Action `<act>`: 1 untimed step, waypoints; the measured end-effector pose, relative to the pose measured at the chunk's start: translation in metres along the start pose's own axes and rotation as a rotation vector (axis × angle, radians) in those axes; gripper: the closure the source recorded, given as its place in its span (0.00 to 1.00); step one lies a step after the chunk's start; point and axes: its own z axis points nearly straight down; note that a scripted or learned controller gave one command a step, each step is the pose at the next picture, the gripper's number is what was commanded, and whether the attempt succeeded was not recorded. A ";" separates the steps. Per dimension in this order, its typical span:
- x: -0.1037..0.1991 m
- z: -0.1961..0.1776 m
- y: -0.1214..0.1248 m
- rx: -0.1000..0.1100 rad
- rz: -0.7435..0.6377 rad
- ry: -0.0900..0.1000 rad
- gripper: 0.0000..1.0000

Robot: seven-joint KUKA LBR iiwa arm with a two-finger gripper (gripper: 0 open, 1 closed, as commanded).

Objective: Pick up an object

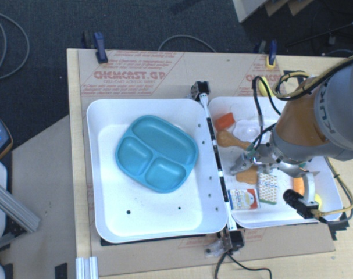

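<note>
claw (250, 160) low among clutter in right bin (333, 209), grip unclear, orange block (224, 121) nearby, blue tray (157, 153) in left bin (97, 173)

The grey arm (339, 106) enters from the right and bends down and leftward, its orange band (298, 121) sitting just above the wrist. Black and yellow cables loop over the band's top. The wrist tilts toward the lower left, ending in the hand (250, 158), which is low and seen from above, its metal parts too foreshortened to make out clearly.
</note>
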 end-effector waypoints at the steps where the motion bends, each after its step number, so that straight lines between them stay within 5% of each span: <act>1: 0.002 0.000 0.022 -0.006 -0.003 -0.003 0.00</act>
